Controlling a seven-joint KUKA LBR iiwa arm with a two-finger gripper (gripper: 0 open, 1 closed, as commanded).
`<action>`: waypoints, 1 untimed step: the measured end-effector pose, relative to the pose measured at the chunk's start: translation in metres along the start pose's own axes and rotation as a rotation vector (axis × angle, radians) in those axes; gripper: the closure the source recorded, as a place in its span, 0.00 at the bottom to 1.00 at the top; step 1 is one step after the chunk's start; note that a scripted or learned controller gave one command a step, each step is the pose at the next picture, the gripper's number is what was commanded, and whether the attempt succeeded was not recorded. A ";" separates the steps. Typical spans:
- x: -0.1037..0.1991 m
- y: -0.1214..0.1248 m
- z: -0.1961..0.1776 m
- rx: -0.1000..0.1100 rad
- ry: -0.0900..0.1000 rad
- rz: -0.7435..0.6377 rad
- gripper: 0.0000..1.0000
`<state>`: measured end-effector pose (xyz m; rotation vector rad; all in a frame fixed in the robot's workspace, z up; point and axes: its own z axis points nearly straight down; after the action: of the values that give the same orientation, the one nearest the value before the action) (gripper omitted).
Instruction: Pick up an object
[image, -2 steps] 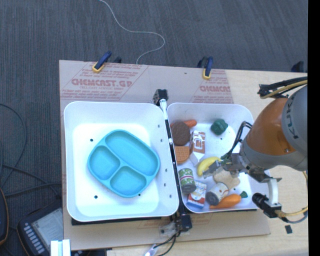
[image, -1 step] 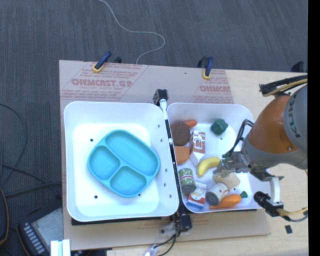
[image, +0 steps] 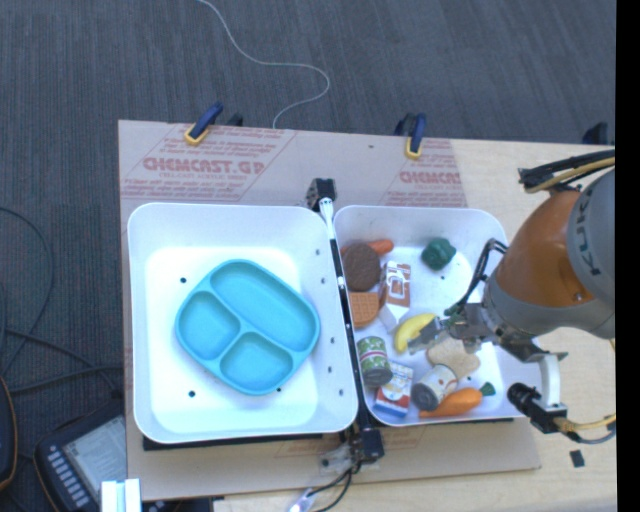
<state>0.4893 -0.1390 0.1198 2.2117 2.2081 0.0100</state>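
Observation:
The right bin (image: 480, 222) holds several toy foods. A yellow banana (image: 413, 330) lies near its middle, with a beige bread-like piece (image: 452, 355) just below and to the right of it. My gripper (image: 457, 325) hangs low over the bin, right beside the banana's right end and above the beige piece. The grey and orange arm (image: 550, 275) covers the bin's right side. Nothing can be seen held in the gripper.
Also in the right bin: a brown cookie (image: 361, 267), a waffle (image: 365, 305), a red and white carton (image: 398, 283), a green broccoli piece (image: 437, 253), a green can (image: 373, 357), a carrot (image: 455, 402). The left bin (image: 150, 260) holds a blue divided plate (image: 247, 325).

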 end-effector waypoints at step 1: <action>0.020 0.029 0.031 0.009 0.002 0.000 0.00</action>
<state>0.5189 -0.1198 0.0890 2.2168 2.2133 0.0023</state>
